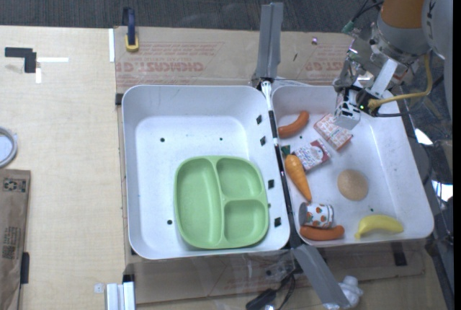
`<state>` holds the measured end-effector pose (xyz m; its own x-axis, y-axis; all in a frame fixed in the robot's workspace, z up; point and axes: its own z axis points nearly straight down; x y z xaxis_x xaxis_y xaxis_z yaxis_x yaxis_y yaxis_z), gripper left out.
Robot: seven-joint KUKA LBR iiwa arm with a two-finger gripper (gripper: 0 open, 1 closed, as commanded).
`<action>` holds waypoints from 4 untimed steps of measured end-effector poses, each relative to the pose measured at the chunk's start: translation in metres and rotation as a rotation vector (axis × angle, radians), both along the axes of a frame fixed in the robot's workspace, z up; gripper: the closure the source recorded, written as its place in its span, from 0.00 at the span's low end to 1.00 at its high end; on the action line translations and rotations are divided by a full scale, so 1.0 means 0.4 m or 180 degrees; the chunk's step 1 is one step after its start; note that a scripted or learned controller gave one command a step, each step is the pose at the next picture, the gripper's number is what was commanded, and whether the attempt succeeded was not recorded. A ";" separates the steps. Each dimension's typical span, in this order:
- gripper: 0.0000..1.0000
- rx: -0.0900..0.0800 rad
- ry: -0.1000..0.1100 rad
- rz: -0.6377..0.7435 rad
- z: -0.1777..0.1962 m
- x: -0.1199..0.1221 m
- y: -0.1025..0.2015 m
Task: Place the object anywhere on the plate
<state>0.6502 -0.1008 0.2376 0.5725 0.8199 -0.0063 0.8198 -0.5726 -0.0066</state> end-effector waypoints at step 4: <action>1.00 -0.0005 -0.0012 -0.0518 -0.119 -0.319 0.483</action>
